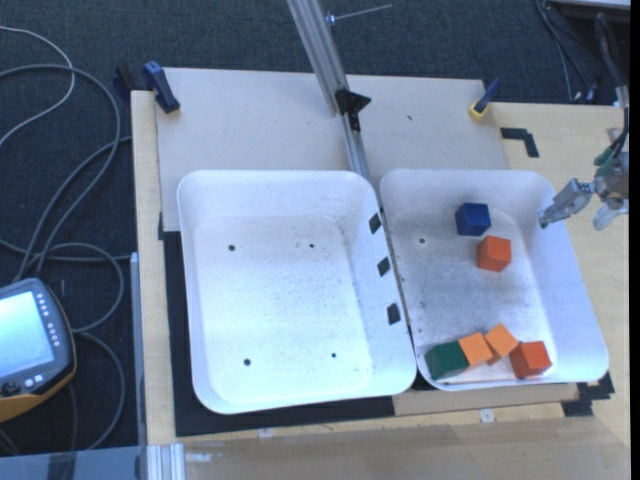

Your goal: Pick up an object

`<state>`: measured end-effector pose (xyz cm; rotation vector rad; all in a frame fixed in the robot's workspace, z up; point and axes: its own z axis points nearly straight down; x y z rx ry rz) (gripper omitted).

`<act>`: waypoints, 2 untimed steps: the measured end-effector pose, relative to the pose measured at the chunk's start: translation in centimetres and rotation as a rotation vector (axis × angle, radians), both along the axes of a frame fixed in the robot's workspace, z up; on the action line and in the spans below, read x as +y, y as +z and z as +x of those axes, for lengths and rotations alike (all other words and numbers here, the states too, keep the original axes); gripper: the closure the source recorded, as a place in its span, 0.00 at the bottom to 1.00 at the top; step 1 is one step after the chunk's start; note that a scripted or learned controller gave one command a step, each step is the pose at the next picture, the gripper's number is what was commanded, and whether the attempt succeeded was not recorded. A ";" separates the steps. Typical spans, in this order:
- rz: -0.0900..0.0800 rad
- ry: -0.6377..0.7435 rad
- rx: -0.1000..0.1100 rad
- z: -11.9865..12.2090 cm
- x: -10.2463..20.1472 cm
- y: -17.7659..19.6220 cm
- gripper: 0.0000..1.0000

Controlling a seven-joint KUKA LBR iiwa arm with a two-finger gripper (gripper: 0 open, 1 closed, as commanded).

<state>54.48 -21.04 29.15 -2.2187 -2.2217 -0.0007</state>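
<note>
In the camera view, two white bins are seen side by side on the tabletop (440,128). The left bin (290,288) and the right bin (560,298) are touching along their inner edges. In the right bin, a blue cube (473,218) is found near the far end, with an orange cube (493,253) just beside it. Along the near wall a green block (447,359), two orange blocks (488,345) and a red-orange block (531,359) are clustered. The gripper (580,206) is seen over the right bin's far right rim, its fingers spread apart, nothing held between them.
</note>
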 end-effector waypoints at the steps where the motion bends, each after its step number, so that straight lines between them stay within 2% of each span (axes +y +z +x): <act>1: 0.001 0.004 0.004 7.2 2.5 -9.3 0.00; 2: 0.001 -0.002 0.009 6.3 2.3 -19.7 0.00</act>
